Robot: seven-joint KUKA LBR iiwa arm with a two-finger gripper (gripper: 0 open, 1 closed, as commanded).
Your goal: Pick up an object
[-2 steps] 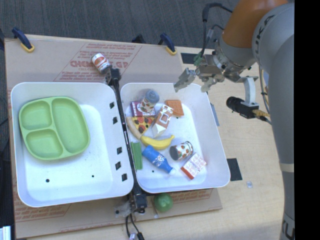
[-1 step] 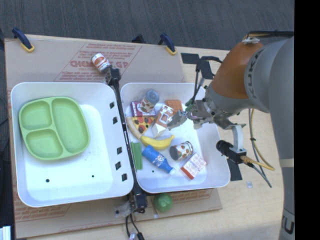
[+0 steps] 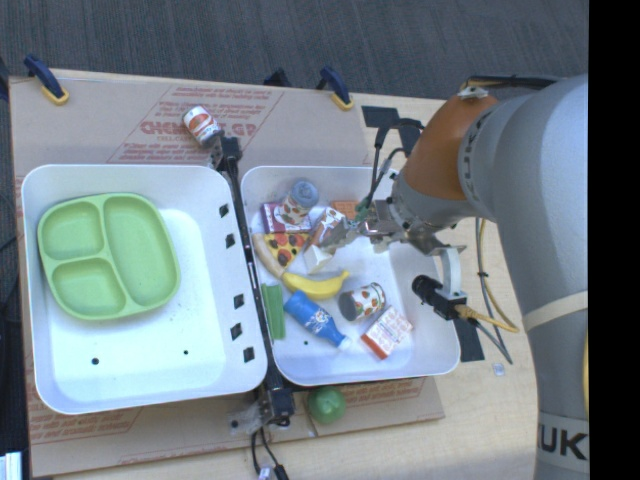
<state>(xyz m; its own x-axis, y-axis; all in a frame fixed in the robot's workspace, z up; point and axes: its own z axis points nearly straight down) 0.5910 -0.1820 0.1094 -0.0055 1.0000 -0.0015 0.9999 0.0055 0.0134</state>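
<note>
Two shallow white bins sit side by side on a bench covered with printed cardboard [image 3: 215,108]; the left bin [image 3: 130,378] holds a green divided plate [image 3: 105,256]; the right bin [image 3: 430,353] holds the clutter; beyond the bench lies dark grey carpet [image 3: 250,18]; blue-and-yellow clamps [image 3: 47,78] grip the cardboard's far edge, and a small can [image 3: 201,125] lies on the cardboard outside the bins.

The grey arm with its orange band [image 3: 440,153] reaches over the right bin; the gripper [image 3: 350,226] is low among the objects; I cannot tell whether it is spread or closed, since the wrist and clutter hide that part.

Just beside the gripper lies a crumpled silvery packet [image 3: 330,230]; whether they touch is unclear; past it, toward the left bin, lies a pizza slice toy [image 3: 282,248]; nearer the camera are a banana [image 3: 315,284], a blue bottle [image 3: 313,319], a small tin [image 3: 364,300] and a red-and-white packet [image 3: 387,333]; a green ball [image 3: 325,404] rests outside the bin on the near edge.
</note>
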